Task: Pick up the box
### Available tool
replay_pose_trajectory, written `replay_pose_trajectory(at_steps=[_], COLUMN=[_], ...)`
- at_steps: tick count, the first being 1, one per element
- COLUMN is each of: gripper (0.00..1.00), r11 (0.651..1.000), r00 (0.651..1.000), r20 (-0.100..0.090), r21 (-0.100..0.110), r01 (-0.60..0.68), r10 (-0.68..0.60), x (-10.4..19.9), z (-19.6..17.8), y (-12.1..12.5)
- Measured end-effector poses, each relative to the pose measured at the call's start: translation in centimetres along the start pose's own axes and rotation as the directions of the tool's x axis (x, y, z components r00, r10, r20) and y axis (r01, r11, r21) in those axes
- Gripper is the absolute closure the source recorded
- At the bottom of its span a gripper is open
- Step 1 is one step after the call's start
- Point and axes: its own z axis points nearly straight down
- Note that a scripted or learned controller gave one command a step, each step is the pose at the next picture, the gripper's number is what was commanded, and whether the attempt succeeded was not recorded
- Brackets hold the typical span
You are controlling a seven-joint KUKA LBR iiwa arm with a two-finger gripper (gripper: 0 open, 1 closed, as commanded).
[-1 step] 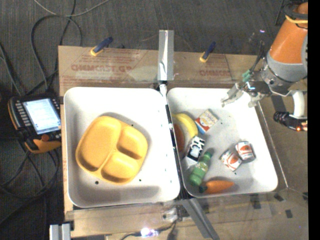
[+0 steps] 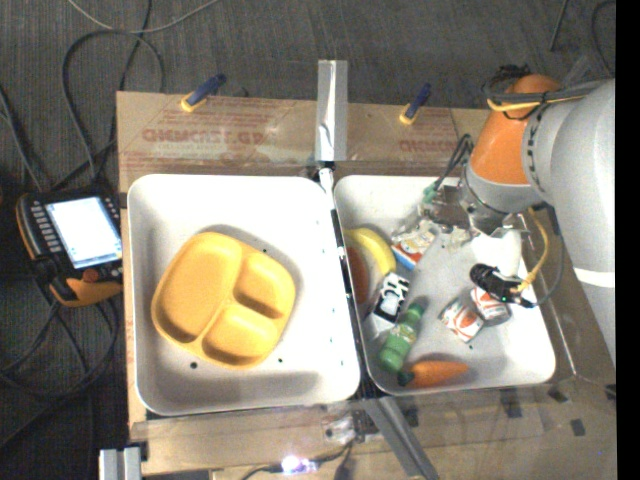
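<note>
Gripper (image 2: 441,211) hangs low over the back of the right bin (image 2: 545,368); whether it is spread or closed cannot be told, and nothing is seen held. Just beneath and left of it lies a crumpled white wrapper (image 2: 418,236). Further left and toward the front sits the box (image 2: 391,297), small, black and white, touching the green bottle (image 2: 400,338) and beside the banana (image 2: 372,252). Judging by this, the pick is not yet made: reaching, gripping and lifting are all left.

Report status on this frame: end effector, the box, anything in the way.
End effector low over right bin's far side, grip state unreadable. Box lies free mid-bin. Banana and green bottle crowd it.
</note>
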Motion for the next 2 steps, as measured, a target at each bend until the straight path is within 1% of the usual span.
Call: replay_pose_trajectory(at_steps=[1,2], gripper=[0.0,1.0], r11=[0.99,0.99], r00=[0.99,0.99], r20=[0.007,0.007], r21=[-0.002,-0.007], r01=[0.141,0.142], r10=[-0.141,-0.142], x=[2.2,2.2], z=[1.6,0.5], y=[1.2,1.3])
